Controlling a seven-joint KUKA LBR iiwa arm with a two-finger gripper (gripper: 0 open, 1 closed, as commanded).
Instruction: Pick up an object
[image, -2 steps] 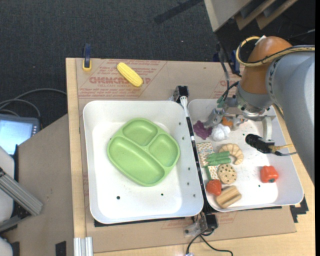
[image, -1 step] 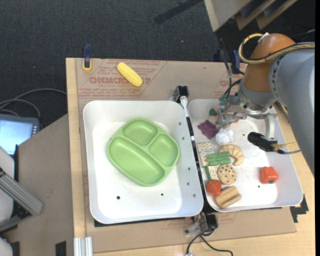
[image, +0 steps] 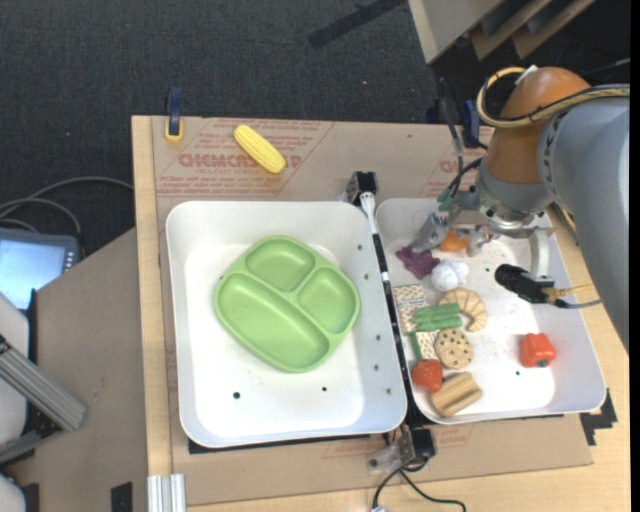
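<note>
Camera view shows the gripper (image: 450, 228) low in the right bin (image: 575, 395), right by a small orange toy (image: 455, 241) and a purple toy (image: 417, 262), while a green plate (image: 287, 301) sits in the left bin (image: 195, 380).

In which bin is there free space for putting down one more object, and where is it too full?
Left bin: bare floor all around the green divided plate, widest along the near edge. Right bin: a bare patch between the orange pepper and the cookie. Its left side is crowded with food toys.
</note>
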